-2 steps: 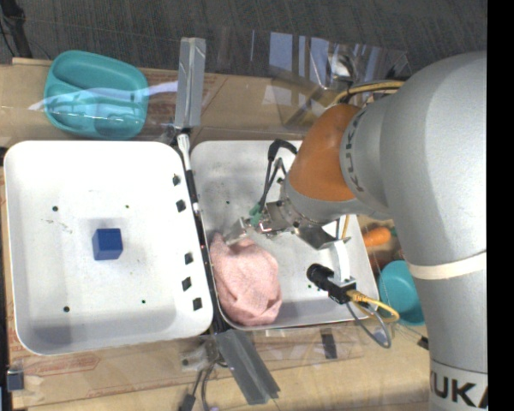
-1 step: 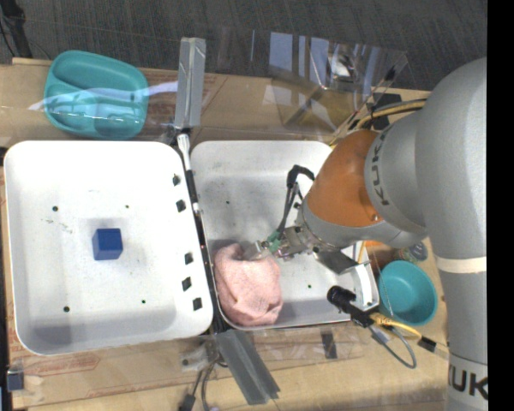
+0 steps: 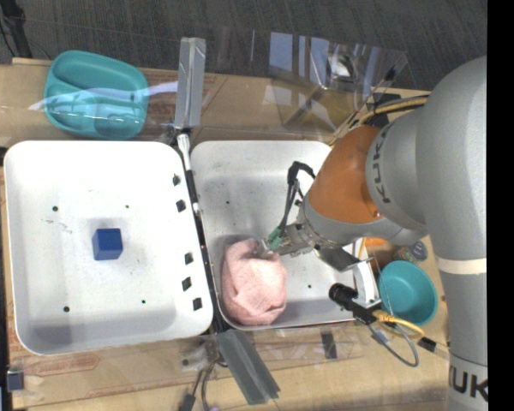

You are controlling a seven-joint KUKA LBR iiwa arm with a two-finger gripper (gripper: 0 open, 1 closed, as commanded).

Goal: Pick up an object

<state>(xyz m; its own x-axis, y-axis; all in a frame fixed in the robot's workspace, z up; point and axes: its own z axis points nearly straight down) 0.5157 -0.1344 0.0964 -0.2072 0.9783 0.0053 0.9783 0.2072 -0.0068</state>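
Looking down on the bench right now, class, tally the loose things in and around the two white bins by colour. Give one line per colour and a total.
Blue: 1, the blue cube in the left bin.
Pink: 1, the pink cloth bundle in the right bin, by the gripper.
Teal: 2, the teal container behind the left bin and the teal bowl right of the right bin.
Total: 4
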